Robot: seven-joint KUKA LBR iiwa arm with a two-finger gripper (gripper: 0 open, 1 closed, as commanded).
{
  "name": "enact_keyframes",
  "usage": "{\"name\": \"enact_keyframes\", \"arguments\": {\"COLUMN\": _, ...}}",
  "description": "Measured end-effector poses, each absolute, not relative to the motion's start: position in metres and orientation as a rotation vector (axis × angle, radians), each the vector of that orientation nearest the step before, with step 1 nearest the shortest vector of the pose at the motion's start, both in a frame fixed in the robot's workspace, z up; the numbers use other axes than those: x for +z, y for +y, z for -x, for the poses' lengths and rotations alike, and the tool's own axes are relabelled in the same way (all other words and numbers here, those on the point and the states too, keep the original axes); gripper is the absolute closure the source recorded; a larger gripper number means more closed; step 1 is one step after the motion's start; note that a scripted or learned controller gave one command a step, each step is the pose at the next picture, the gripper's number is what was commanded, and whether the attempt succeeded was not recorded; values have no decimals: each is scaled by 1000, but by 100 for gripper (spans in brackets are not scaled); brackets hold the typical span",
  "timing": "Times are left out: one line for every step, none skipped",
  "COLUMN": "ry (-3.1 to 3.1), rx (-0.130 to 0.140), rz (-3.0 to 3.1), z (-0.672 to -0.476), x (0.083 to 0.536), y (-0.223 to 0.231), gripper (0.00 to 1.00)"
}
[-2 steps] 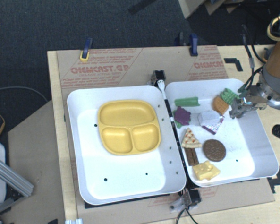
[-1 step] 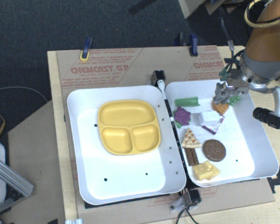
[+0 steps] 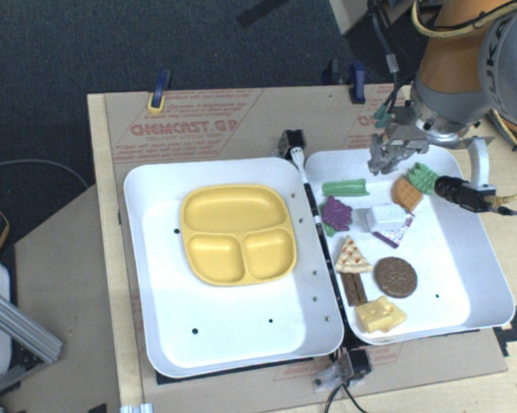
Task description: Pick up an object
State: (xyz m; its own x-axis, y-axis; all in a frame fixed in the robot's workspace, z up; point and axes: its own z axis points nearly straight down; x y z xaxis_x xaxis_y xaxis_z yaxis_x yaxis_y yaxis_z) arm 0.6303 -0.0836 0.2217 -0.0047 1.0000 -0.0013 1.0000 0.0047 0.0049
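My gripper (image 3: 383,163) hangs over the back of the right bin (image 3: 473,293), above and a little right of a green stick (image 3: 344,188). Nothing shows between its fingers. Below it lie a purple grape bunch (image 3: 335,214), a white and purple wrapper (image 3: 391,225), a pizza slice (image 3: 351,257), a round brown cookie (image 3: 395,277), a brown bar (image 3: 354,288) and a yellow cheese wedge (image 3: 379,314). An orange piece (image 3: 405,194) with a green leafy piece (image 3: 424,178) sits just right of the gripper.
The left bin (image 3: 161,321) holds a yellow three-compartment plate (image 3: 238,232). Cardboard lies under both bins. The right bin's front right corner is bare white floor.
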Motion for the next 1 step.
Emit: {"name": "enact_keyframes", "arguments": {"ry": 2222, "rx": 4, "rz": -2215, "z": -654, "x": 219, "y": -62, "gripper": 100}}
